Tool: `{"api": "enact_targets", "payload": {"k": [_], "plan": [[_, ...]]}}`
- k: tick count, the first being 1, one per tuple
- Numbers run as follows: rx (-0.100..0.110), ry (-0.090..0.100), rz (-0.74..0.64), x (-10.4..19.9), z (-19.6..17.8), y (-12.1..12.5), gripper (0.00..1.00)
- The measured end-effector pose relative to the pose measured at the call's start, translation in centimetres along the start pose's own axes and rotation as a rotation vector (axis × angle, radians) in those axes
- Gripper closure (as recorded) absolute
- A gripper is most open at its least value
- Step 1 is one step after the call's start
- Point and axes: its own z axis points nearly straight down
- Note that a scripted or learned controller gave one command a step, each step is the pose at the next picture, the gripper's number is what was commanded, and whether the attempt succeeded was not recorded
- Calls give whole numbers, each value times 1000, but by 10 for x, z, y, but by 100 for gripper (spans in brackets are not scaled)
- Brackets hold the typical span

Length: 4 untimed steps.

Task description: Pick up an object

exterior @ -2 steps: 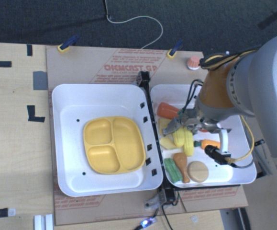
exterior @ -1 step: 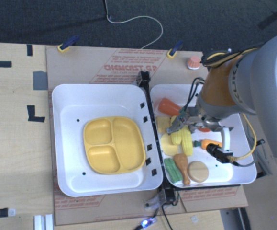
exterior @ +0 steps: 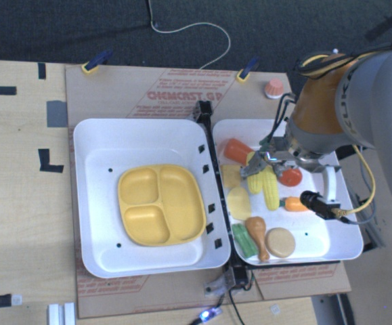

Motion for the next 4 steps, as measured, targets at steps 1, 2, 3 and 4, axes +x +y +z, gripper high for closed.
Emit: {"api": "enact_targets", "payload": {"k": [1, 2, 3, 4], "plan": [[-1, -1, 2, -10, -52, 1, 100], [2, 0, 1, -10, -74, 1, 100], [4, 1, -5, 45, -62, 17, 100], [4, 1, -5, 99, -56, 28, 100]]}}
